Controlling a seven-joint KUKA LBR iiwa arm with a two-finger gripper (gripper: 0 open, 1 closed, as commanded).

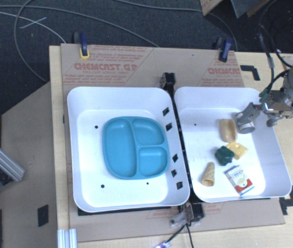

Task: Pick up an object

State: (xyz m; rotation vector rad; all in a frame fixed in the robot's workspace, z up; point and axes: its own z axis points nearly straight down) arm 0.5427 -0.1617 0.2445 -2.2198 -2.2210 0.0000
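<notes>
At the front of the right bin (pixel 270 154), closest to us, lies a small flat packet (pixel 239 180) with red and white on it. Just to its left lies a little cone-shaped thing (pixel 208 173), tan like a wafer cone, with its long side running front to back and tipped a bit. A step farther back sits a dark green lumpy toy (pixel 223 155), and a pale yellow piece (pixel 237 149) touches it on the right side. Farther back again lies a tan bread-like piece (pixel 228 129), standing long from front to back.

The gripper (pixel 247 120) hangs over the back part of the right bin. It sits just to the right of the tan bread-like piece and a little behind it. I cannot tell if it is spread apart or pressed together, because it looks like one grey lump from up here. Nothing can be seen caught in it.

So the closest thing to grab is the tan bread-like piece. It lies just to the left of the gripper and a bit toward the front. I think the gripper needs a small slide that way and then a drop down. The green toy and yellow piece are near too, a bit farther to the front.

Beside the right bin, the left bin (pixel 79 138) holds a blue divided plate (pixel 135 147).
</notes>
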